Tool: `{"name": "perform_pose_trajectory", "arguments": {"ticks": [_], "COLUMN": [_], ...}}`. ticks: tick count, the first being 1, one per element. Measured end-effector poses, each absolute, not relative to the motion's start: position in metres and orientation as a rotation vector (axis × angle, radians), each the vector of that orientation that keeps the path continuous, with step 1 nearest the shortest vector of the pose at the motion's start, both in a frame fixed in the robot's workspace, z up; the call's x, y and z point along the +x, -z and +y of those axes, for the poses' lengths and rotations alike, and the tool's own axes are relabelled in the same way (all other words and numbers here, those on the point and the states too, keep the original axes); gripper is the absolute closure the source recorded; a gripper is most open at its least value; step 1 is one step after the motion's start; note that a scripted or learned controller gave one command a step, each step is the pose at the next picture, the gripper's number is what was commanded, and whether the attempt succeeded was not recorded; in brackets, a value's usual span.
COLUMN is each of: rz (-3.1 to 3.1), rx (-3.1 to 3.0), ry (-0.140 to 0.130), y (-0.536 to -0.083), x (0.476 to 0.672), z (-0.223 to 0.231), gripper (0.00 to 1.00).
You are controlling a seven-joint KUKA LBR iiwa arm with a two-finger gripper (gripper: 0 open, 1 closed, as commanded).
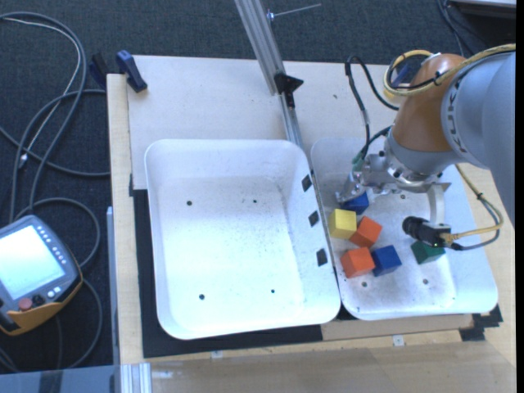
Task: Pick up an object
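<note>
The grey arm (479, 105), with its orange band (422, 113), sits highest and closest to the lens, coming in from three o'clock and bending down over the right bin (467, 293). Its gripper (358, 193) is low in the upper left part of that bin, right over a blue block (357, 205) that peeks out beneath it; whether the fingers are apart, together or clamped on anything, I cannot tell, since the wrist hides them.

The blocks cluster near the left wall of the right bin. A yellow block (344, 223) lies just at six o'clock of the gripper, touching an orange block (368, 231) at its four o'clock. Below these, another orange block (357, 261) and a blue block (386, 259) sit side by side. A green block (426, 252) lies apart from them toward three o'clock, beside a black fitting (426, 231) with a yellow cable (475, 234) running off it.

At nine o'clock of all this is the left bin (164, 178), its floor speckled with dark marks. A metal pole (258, 35) slants up from between the bins toward twelve o'clock. A blue clamp (131, 70) rests on the bench's (205, 97) far left corner. On the dark carpet at eight o'clock lies a handheld control unit (33, 273) with a screen, cables (57, 137) looping above it.
</note>
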State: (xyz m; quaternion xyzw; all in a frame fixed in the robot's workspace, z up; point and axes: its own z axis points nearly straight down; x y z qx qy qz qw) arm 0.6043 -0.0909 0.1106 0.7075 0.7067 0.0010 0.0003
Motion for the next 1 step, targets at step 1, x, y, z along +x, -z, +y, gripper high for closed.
{"name": "perform_pose_trajectory", "arguments": {"ticks": [1], "rz": [2.225], "rx": [2.209], "ry": [-0.014], "y": [-0.2046], "x": [0.6696], "z": [0.025], "gripper": [1.0]}}
